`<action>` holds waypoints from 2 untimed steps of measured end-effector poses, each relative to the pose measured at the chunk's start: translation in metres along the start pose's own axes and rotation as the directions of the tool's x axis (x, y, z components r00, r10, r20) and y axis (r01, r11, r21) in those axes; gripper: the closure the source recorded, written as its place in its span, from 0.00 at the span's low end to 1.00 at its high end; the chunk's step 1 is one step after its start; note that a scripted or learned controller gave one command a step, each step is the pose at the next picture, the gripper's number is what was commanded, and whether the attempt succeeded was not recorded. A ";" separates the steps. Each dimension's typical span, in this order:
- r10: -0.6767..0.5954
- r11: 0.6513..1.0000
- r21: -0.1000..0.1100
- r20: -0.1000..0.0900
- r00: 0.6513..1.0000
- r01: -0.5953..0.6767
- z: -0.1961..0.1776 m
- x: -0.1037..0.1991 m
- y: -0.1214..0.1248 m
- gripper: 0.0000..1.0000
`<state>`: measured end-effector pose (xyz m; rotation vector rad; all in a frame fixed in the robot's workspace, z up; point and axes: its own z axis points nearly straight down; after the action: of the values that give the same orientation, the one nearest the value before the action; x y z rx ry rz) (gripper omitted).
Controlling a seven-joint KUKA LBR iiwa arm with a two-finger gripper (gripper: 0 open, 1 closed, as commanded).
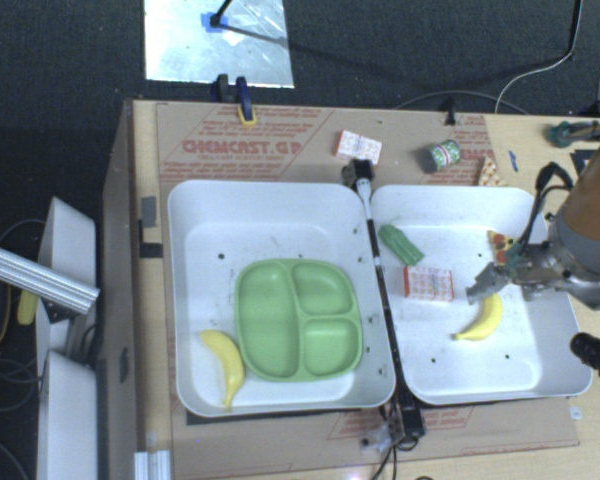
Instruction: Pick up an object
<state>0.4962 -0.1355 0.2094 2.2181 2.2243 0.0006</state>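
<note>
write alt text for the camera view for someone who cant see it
A grey arm's gripper hangs in the right bin just above a banana, beside a red-and-white packet and a green block. The left bin holds a green divided plate and another banana.

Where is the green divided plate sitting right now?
The green divided plate lies in the left white bin, toward its lower middle, with a yellow banana just by its lower left edge.

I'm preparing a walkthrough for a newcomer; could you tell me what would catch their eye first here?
The green divided plastic plate in the left white bin, a yellow banana touching its lower-left edge. In the right white bin, the end effector sits just above a second yellow banana.
</note>
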 end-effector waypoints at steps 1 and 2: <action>0.003 1.000 0.000 0.002 1.000 -0.003 0.029 -0.072 -0.005 0.00; 0.000 1.000 0.002 -0.001 1.000 0.000 0.118 -0.050 0.031 0.00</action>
<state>0.5278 -0.1851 0.0918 2.2191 2.2260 -0.0004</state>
